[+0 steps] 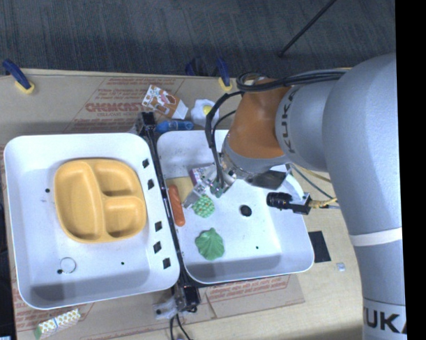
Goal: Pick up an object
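**Gripper low over right bin, pale green ball just below its tips**

The two-finger gripper is down inside the right white bin, at its left-centre. Fingers point toward the near-left. Cannot tell if they are apart or together; the tips blur into clutter there, and nothing is visibly between them.

Nearest candidate: a small pale green bumpy ball, just beside the tips on the near side, touching or almost touching, can't resolve which. Round, so no long axis to align with.

Other things in the same bin:
- an orange carrot-shaped piece lying along the left wall, long axis running far-to-near, just left of the gripper
- a darker green leafy lump, nearer still, well clear of the fingers
- a small dark round spot on the bin floor to the right

The left white bin holds a yellow divided plastic tray, well apart from the gripper and across the divider.

Judgement: the coming move turns on the ball sitting slightly near-left of the tips. A short shift that way and down would centre it. The carrot close by on the left could get nudged.
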